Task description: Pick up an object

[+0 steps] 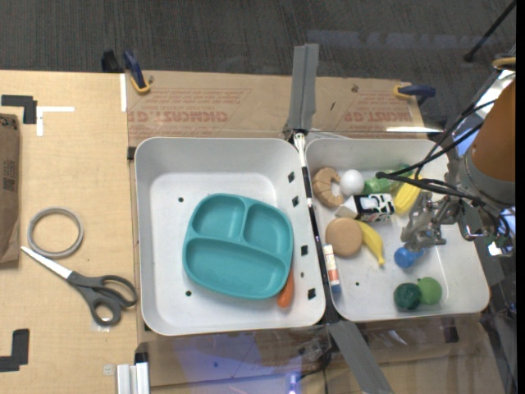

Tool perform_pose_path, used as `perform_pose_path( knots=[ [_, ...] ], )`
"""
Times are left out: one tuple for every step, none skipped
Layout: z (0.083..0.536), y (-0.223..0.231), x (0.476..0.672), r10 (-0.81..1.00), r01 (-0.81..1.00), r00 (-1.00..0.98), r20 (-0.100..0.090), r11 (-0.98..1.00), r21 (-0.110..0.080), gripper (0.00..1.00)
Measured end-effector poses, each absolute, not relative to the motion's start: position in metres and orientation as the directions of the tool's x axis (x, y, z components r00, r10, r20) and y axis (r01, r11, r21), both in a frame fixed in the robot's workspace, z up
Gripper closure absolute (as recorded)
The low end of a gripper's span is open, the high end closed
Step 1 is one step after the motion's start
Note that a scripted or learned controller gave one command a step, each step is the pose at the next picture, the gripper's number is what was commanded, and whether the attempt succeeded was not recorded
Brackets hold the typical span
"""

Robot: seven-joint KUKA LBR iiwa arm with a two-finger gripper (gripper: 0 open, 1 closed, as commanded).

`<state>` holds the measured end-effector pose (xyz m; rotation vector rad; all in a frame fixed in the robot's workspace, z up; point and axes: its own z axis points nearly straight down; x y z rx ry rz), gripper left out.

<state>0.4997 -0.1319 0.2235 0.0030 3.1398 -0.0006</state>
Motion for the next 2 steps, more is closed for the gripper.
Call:
perform_pose_path(
  knots=[
    [0.092,-0.106,0.522,0.055,0.055,-0.998,-0.002,0.998,0.000,0.00],
    [0.092,-0.110,0.564,0.233,0.233,-0.973,-0.003,0.973,-0.001,0.00]
  ],
)
